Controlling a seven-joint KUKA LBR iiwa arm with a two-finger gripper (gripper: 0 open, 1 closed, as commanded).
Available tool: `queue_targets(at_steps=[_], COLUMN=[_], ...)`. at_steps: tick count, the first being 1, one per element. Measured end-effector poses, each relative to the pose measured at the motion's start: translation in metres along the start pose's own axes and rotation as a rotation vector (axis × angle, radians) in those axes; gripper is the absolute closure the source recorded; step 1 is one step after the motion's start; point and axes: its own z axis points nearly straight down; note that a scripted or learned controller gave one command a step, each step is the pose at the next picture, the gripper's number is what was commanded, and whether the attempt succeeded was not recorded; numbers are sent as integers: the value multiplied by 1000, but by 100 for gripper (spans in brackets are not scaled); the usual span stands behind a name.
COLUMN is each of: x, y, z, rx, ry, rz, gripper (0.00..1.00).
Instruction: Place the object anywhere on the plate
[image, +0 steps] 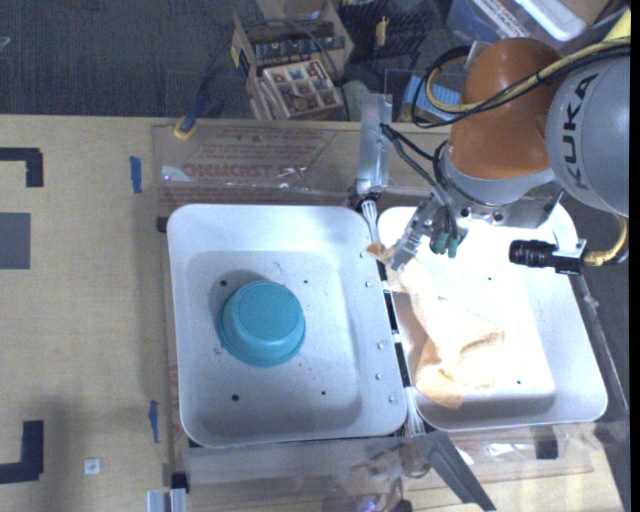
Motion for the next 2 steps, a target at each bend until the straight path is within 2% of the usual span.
queue_targets(at_steps=[1, 2], x=[23, 51], y=[42, 84], z=[-14, -12], rx=[-4, -4], ry=[-7, -7], rz=[-398, -532], gripper=[100, 100])
